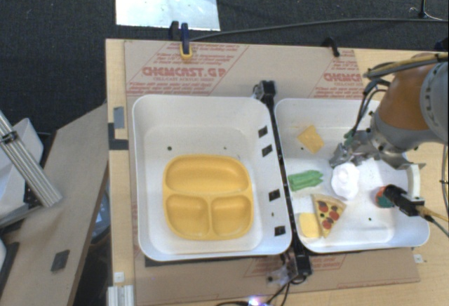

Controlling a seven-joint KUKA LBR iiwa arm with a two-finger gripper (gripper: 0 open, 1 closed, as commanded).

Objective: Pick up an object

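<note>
Camera view
Landmark: the white lump is lying in the right bin, near its middle; every place below is told from it.
Arm: the grey arm with its orange band is reaching in from the right, above and right of the lump.
Jaws: the gripper is hovering just above the lump, at its upper edge; whether the jaws are spread or pressed together, I cannot tell.
Green piece: lying just left of the lump, close to the divider.
Pizza slice: lying just below the lump, point toward the front wall.
Pale yellow block: sitting below-left of the lump, touching the pizza slice's left side.
Yellow wedge: lying above-left of the lump, apart from it.
Red and green toy: lying right of the lump, near it.
Yellow tray: sitting in the left bin, well left of the lump.
Desk: carrying both bins side by side.
</note>
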